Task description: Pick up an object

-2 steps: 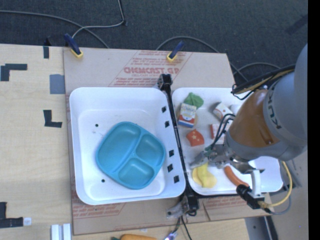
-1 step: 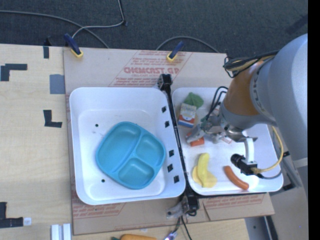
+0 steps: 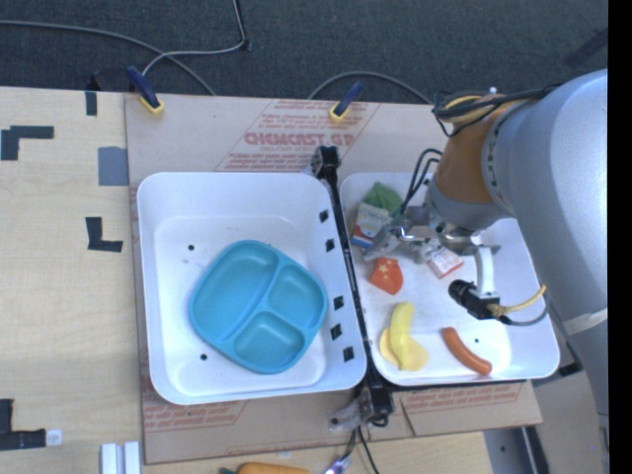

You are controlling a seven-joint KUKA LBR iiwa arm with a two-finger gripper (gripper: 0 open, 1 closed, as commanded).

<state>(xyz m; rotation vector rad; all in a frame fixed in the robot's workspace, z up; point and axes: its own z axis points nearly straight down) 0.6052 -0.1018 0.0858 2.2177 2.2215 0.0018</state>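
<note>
From my remote station I see two shallow white bins side by side on the tabletop (image 3: 59, 265). The left white bin (image 3: 163, 205) holds one light-blue plastic plate with three compartments (image 3: 259, 306), lying flat and turned at an angle. The right white bin (image 3: 523, 349) holds a green leafy toy (image 3: 382, 198) at its far end, a small red rounded toy (image 3: 386, 276) near the middle, a yellow banana-shaped toy (image 3: 403, 338) near the front wall, an orange-red sausage-shaped toy (image 3: 466, 351) to the banana's right, and a small white packet with red print (image 3: 446, 262).

The grey arm with its orange band (image 3: 469, 166) reaches in over the right bin. The hand (image 3: 400, 235) sits low among the items, just above the red toy and beside the green one; I cannot tell whether it is apart or together.

Red lettering on the cardboard sheet (image 3: 286, 138) under the bins is too blurred for me to read.
</note>
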